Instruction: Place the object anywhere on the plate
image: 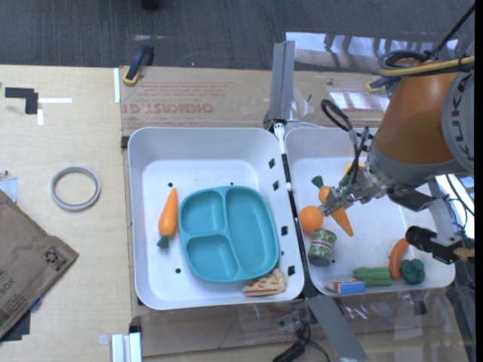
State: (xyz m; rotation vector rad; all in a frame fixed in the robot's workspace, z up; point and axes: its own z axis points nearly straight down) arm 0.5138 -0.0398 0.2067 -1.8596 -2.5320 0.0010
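A teal three-compartment plate (226,234) lies in the left bin (143,202). My gripper (336,202) is over the left part of the right bin (377,285). It is shut across the middle of an orange carrot (345,222). The carrot's green top points up-left and its tip points down-right. An orange ball (310,219) sits just left of the gripper, and a green-labelled can (322,246) stands below it.
In the left bin a second carrot (167,213) lies left of the plate and a waffle-like toy (264,284) touches the plate's lower edge. The right bin's front holds a green cucumber (373,275), an orange pepper (397,256), broccoli (412,271) and a small box (346,286).
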